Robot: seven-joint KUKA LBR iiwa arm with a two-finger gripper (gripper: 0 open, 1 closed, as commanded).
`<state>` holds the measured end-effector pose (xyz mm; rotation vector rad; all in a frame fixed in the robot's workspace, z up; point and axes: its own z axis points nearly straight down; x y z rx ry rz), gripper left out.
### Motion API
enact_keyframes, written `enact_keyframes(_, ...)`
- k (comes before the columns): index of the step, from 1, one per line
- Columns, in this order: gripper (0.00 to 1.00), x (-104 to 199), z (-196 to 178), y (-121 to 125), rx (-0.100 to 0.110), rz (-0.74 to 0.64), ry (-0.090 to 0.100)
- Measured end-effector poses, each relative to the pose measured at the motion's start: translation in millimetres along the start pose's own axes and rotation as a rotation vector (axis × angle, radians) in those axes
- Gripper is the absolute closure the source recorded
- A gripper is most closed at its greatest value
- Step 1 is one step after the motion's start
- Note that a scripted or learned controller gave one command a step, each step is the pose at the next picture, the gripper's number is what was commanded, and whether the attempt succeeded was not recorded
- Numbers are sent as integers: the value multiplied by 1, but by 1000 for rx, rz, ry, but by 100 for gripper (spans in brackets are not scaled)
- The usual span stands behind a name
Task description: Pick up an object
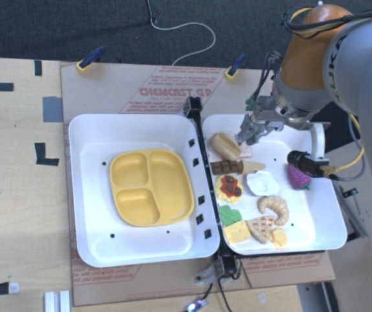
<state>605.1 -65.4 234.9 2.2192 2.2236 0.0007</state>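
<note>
The gripper point(250, 132) hangs over the right bin point(329, 229), upper right of centre, its tip just above a tan bread roll point(224, 145). Open or closed, I cannot tell. A purple toy point(298, 176) sits half hidden behind black hardware.

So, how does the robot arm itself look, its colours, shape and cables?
The arm is thick and rounded, light grey, with a glossy orange band above the wrist. Below the band sits a grey metal gripper with slim dark fingers. Thin black cables loop around the wrist, and dark letters mark the grey shell.
</note>
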Motion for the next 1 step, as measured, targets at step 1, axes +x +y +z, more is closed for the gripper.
enact_keyframes(1,100,9,13,1,3,1,-2)
